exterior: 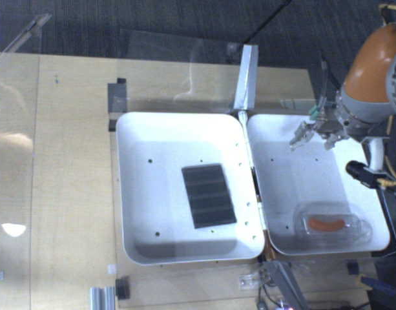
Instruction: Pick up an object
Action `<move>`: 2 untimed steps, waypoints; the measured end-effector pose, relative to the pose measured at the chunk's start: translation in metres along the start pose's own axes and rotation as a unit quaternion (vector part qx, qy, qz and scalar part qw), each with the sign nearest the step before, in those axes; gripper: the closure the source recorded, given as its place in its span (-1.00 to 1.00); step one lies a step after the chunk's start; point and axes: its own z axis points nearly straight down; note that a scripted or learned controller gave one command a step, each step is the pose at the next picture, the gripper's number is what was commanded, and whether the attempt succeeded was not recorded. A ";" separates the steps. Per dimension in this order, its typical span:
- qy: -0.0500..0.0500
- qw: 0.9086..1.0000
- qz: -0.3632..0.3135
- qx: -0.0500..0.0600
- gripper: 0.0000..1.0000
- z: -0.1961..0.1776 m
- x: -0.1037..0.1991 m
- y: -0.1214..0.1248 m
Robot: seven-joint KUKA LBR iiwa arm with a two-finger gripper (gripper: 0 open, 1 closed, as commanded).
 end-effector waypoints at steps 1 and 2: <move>0.000 0.998 0.061 -0.001 -1.00 0.095 0.007 -0.038; -0.001 0.998 0.055 -0.004 -1.00 0.102 0.001 0.017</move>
